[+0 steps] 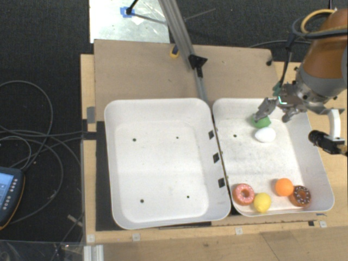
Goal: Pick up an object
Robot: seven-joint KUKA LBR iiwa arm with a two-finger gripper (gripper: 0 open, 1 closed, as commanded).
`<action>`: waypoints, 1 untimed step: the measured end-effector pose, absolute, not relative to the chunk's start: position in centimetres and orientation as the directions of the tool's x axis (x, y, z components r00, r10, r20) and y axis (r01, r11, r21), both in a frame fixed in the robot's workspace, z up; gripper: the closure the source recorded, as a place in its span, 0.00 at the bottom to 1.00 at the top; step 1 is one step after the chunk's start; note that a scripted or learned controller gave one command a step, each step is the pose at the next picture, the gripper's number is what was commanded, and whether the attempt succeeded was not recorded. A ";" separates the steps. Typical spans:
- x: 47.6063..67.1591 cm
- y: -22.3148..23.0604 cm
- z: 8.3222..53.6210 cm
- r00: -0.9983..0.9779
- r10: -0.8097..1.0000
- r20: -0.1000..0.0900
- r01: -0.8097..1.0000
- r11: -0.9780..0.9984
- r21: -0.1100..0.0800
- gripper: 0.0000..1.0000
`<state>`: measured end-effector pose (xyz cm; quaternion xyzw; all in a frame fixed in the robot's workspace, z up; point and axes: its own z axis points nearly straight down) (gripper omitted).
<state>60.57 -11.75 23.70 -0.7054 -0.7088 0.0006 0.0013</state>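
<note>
Gripper poised over a small green object at the far end of the right bin.

The small green rounded object (262, 120) sits toward twelve o'clock in the shallow white right-hand bin (312, 162), touching or just beside a white egg-shaped piece (265, 135) at its five o'clock. The two-finger gripper (275, 109) hangs just above it, fingers spread apart with nothing between them, probably lined up to descend. The pink frosted doughnut (243, 193), yellow lemon-like fruit (262, 202), orange ball (283, 187) and chocolate doughnut (299, 196) crowd the bin's six o'clock edge, well clear.
</note>
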 end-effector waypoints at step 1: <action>60.6 -11.8 23.9 -0.004 1.000 0.000 1.000 0.004 0.001 0.00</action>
